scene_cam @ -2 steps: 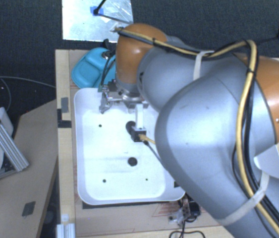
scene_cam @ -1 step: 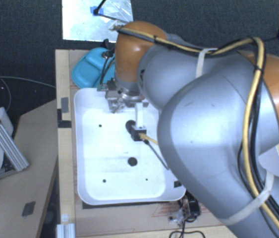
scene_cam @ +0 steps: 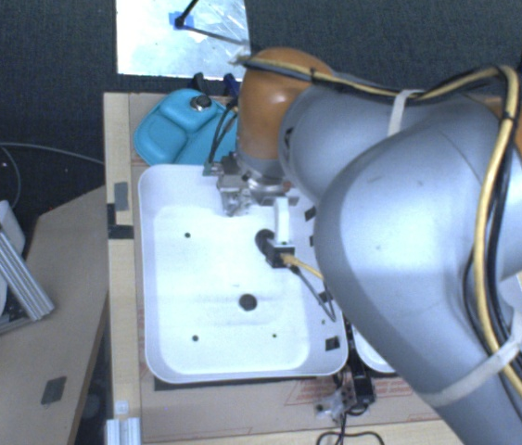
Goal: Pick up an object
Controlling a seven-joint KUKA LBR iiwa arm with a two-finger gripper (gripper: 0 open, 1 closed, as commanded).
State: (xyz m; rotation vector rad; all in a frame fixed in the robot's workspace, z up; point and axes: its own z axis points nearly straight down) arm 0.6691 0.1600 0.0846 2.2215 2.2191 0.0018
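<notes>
The claw [scene_cam: 233, 198] hangs at the far rim of the left bin [scene_cam: 183, 281], near that rim's middle, its metal tip down over the white floor just inside the edge. From this angle I cannot tell whether it is spread or pressed together, and nothing can be seen pinched in it. Directly above it sits the orange band [scene_cam: 270, 100] of the wrist. From there the grey arm [scene_cam: 409, 211] swells toward the lower right and covers most of that side of the view.

Just beside the claw, up and to the left, a blue object [scene_cam: 175, 130] of rounded plastic with a small cap on top lies at the far rim of the left bin. It seems to rest outside the bin rather than in it, though its lower edge meets the rim. It is close to the claw, but whether they touch is not clear.

On the bin floor, nearer the camera and well apart from the claw, is a dark round spot [scene_cam: 248, 302]; whether it is a loose thing or a mark on the floor cannot be told.

A sliver of the right bin [scene_cam: 375, 360] peeks out under the arm. Both bins sit on the tan surface [scene_cam: 122, 295]. Beyond the blue object, a shiny sheet [scene_cam: 163, 26] lies against the dark backdrop.
</notes>
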